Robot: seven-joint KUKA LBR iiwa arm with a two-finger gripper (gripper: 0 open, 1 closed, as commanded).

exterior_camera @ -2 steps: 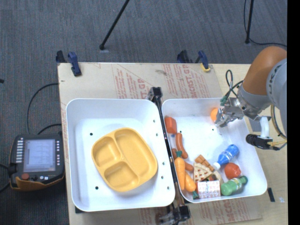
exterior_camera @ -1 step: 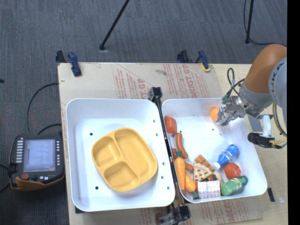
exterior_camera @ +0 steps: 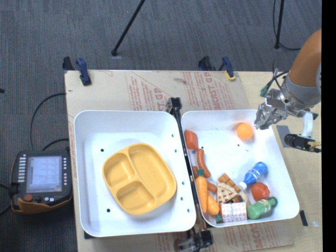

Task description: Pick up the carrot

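**Camera view: gripper over right bin's far right corner, carrot at the near left**

Camera view looks down on two white bins side by side on a wooden bench. The gripper [exterior_camera: 264, 118] hangs above the far right rim of the right bin [exterior_camera: 286, 164], just right of an orange ball [exterior_camera: 244, 131]. Its fingers point down toward the bin; nothing sits between them, and how wide they stand I cannot tell (too small and dark against the rim). The arm's orange band [exterior_camera: 310, 56] shows at the upper right.

The carrot [exterior_camera: 201, 193] lies in the right bin against its left wall, near the front, lengthwise along the wall, green tip toward the far side. It is well apart from the gripper, roughly diagonal across the bin. Just beside it: a sausage link [exterior_camera: 202, 163] further back, a red piece [exterior_camera: 191, 139] beyond that, a waffle-like wedge [exterior_camera: 228, 189] and a small printed box [exterior_camera: 233, 211] to its right.

Front right corner holds a blue bottle [exterior_camera: 255, 173], a red tomato-like item [exterior_camera: 260, 191] and a green bottle [exterior_camera: 261, 209].

Left bin [exterior_camera: 86, 135] holds a yellow divided plate [exterior_camera: 138, 178]. A teach pendant [exterior_camera: 41, 180] sits on the floor to the left.
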